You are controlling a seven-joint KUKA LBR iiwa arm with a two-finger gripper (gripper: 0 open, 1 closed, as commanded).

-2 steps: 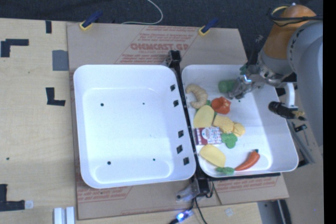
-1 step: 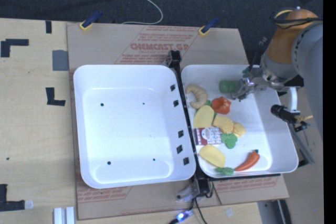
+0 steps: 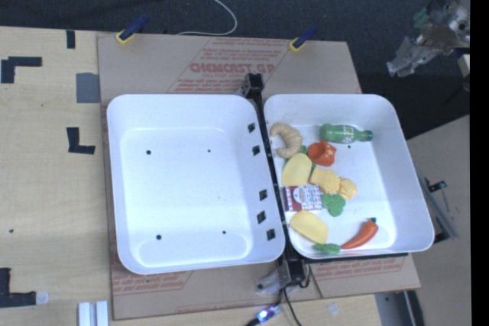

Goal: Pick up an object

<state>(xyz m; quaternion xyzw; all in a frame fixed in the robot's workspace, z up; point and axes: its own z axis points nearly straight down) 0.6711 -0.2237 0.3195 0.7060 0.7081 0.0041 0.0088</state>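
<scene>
several toys [image 3: 321, 183] crowd the right bin [image 3: 397, 164]; expect a multi-item or slipped grasp. gripper [image 3: 409, 57], upper right: you cannot tell the jaw state.

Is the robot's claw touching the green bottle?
Apart. The camera view shows the gripper up beyond the right bin's far corner, with bare rim and dark floor between it and the green bottle.

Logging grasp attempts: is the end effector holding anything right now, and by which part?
Nothing is held. The end effector hangs outside the right bin, with nothing between its fingers; the toy food lies in that bin.
</scene>
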